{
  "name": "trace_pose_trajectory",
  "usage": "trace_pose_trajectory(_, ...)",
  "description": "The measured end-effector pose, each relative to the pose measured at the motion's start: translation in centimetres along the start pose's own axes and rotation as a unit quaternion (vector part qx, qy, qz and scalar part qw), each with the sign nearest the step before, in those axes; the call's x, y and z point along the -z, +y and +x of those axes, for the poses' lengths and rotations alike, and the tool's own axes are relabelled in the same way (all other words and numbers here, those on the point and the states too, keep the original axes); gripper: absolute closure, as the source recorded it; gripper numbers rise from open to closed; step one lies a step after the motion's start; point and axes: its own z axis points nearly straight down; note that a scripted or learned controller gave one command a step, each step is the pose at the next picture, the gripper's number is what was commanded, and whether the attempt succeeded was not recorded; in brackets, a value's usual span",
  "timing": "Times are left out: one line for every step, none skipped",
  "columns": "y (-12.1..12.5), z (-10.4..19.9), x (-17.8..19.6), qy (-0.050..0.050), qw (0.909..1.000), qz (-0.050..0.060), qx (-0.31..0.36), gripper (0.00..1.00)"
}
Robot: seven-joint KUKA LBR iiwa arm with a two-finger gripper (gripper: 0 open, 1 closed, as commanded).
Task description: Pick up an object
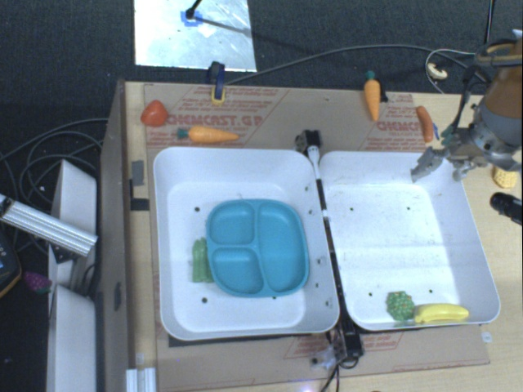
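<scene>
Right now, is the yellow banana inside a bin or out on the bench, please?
Inside: the banana lies in the right bin, at its near edge beside the broccoli.

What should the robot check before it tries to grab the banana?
1. Banana lies in the right bin, near its front edge: ok.
2. Green broccoli toy sits right against the banana and could get in the way: not ok.
3. Gripper is above the banana: not ok, it is at the bin's far right corner.
4. Gripper is holding nothing: ok.
5. Fingers open wide enough: cannot tell.
</scene>
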Motion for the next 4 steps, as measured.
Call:
trace_pose_trajectory(3.0, -0.4, -11.0, 0.002, 1.0000, 0.004, -0.002, 0.00)
trace_pose_trajectory(3.2, -0.4, -9.7, 0.000, 1.0000, 0.000, 0.000, 1.00)
trace_pose_trajectory(3.3, -0.4, -8.5, -0.001, 1.0000, -0.001, 0.003, 1.00)
trace_pose_trajectory(3.5, -0.5, -7.4, -0.002, 1.0000, -0.003, 0.005, 1.00)
